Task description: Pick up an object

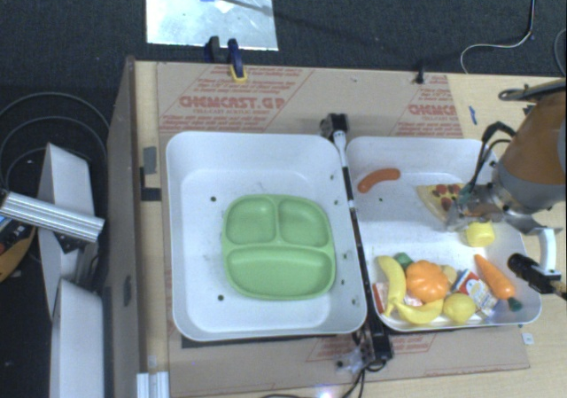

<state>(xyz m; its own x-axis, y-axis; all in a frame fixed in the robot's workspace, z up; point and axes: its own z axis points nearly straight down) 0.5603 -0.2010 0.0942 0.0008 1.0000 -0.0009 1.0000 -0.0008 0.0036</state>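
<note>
Overhead, the fixed camera looks down on two white bins side by side. In the left bin (190, 237) lies a pale green divided tray (279, 245) with three compartments. The right bin (390, 210) holds toy food: a small orange-red sausage (378, 179) near its far left, a flat pizza slice (440, 199) with red dots toward the middle right, and a small yellow block (479, 232) just beside it. Along the near edge sits a cluster: a curved yellow banana (396, 285), an orange bell pepper (426, 280) with a green stem, a lemon (458, 307), and an orange carrot (494, 275) lying slantwise.

The arm (536, 166) reaches in from the right, its gripper (468, 206) low over the pizza slice and yellow block. Whether the jaws are apart or closed I cannot tell; dark cabling hides them.
</note>
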